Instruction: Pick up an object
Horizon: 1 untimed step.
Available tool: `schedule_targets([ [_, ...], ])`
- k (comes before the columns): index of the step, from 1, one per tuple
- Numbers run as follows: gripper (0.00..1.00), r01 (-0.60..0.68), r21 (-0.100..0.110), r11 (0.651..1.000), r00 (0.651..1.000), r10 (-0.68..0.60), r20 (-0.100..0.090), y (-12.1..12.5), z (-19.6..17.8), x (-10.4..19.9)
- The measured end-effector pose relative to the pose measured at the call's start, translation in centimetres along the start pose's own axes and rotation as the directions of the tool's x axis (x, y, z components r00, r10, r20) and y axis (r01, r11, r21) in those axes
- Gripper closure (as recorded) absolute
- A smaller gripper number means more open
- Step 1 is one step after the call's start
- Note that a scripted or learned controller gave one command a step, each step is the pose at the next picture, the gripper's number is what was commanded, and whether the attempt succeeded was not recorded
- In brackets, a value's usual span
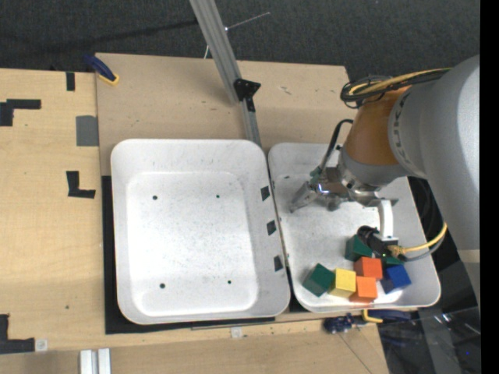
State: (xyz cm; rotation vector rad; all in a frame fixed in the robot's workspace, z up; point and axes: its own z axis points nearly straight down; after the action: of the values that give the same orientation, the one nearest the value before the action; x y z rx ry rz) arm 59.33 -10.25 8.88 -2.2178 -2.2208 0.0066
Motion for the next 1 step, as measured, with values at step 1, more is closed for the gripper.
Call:
schedule_targets([
  [1, 1.0, 0.001, -0.002, 1.0, 1.0, -0.001, -0.001, 0.09, -1.24, 0.09],
])
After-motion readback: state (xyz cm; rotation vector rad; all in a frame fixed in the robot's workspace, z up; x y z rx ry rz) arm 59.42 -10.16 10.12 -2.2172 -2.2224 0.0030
